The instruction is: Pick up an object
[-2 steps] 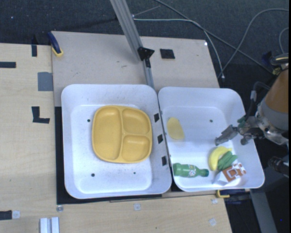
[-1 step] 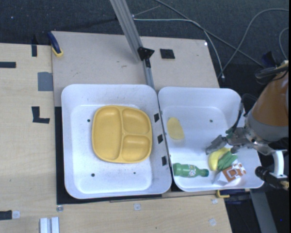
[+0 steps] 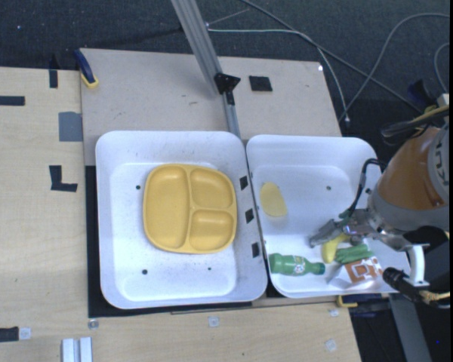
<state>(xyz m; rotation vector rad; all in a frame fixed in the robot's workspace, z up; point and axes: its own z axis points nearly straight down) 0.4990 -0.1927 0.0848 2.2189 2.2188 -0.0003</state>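
Note:
In the right bin (image 3: 302,153), a pale yellow flat piece (image 3: 272,200) lies near the left wall. A green bottle (image 3: 294,264) lies on its side along the front wall. Right of it is a small cluster: a yellow item (image 3: 331,250), a green item (image 3: 352,253) and an orange-and-white packet (image 3: 362,271). My gripper (image 3: 334,233) hangs low over the front right of this bin, right above the yellow and green items. The arm's body hides its tips, and nothing shows held in it.
The left bin (image 3: 121,277) holds a yellow divided plate (image 3: 189,207). A slanted metal pole (image 3: 204,44) ends at the bins' back edge. The arm's orange band (image 3: 415,176) overhangs the right bin's right wall. Cables (image 3: 408,36) run over the dark floor behind.

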